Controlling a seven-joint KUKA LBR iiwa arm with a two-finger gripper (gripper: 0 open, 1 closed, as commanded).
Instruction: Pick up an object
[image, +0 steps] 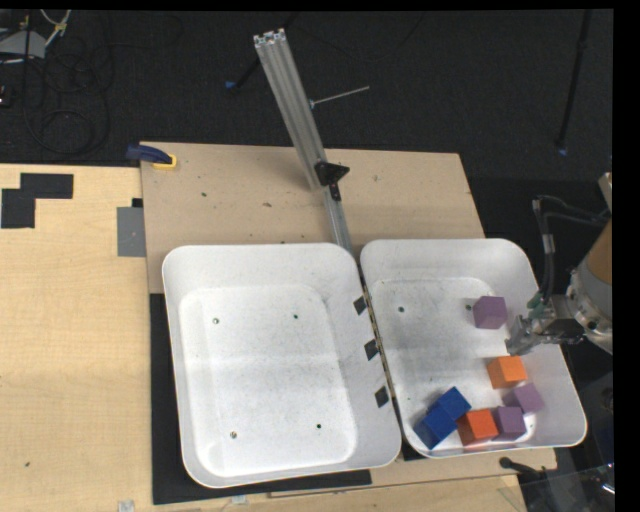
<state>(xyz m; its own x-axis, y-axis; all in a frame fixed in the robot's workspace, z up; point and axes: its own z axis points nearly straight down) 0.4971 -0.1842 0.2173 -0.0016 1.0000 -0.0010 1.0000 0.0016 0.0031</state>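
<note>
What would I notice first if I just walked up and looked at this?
Probably the bright blocks bunched in the near right corner of the right bin: a blue block, an orange block and a purple block sitting a bit apart, farther back. Next, the end effector reaching in over that bin's right edge, between the purple and orange blocks. The left bin is a big white shape beside it.

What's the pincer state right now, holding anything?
Pincer: over the right bin, between the purple cube and the orange cube. Open or closed cannot be told; nothing is visibly held.
</note>
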